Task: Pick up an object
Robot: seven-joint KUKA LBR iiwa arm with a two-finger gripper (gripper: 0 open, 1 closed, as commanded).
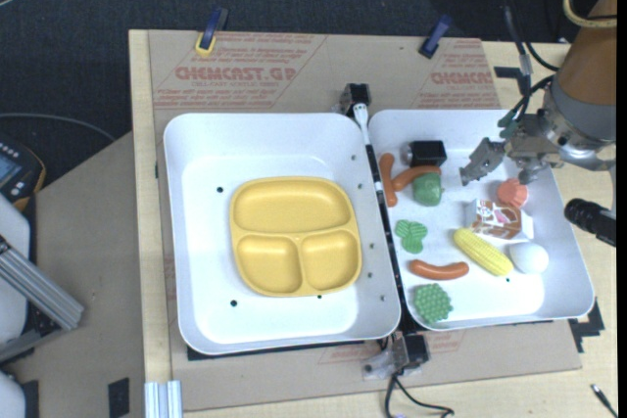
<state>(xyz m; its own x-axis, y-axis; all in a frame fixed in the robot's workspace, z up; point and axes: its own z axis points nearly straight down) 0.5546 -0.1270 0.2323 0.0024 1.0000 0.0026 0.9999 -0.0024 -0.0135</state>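
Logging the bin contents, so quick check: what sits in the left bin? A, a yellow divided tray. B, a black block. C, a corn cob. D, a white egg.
A: the yellow divided tray lies alone in the left bin, while the corn cob, egg and black block lie in the right bin.

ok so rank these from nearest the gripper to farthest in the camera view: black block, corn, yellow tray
1. black block, just left of the gripper, in the right bin
2. corn, below the gripper, same bin
3. yellow tray, far left, in the left bin
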